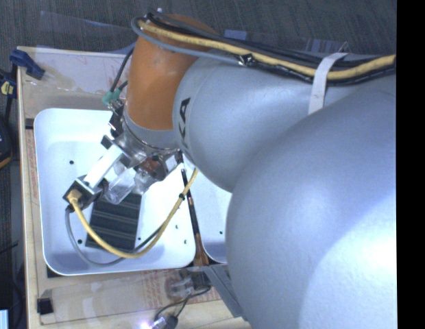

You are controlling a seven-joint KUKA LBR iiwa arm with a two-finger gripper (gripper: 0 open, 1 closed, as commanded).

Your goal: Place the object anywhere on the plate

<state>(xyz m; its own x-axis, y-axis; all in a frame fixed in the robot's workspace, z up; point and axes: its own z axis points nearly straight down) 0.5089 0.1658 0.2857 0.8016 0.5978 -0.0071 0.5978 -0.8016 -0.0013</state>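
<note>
My gripper (pixel 122 186) hangs low over the left white bin (pixel 51 156), reaching in from the upper right below the orange band (pixel 154 81). Right under it, on the bin floor, lies a dark rectangular slab with ribbed lines (pixel 116 223); its upper edge is hidden by the gripper's body. Whether the gripper touches the slab I cannot tell. A yellow cable (pixel 130 249) loops from the gripper's side around the slab and back up to the wrist.
The grey arm (pixel 295 184) covers the whole right half of the view and most of the right bin, of which a sliver (pixel 214 242) shows. A wooden bench edge (pixel 24 204) runs along the left, with blue clamps (pixel 24 62) at the top left corner.
</note>
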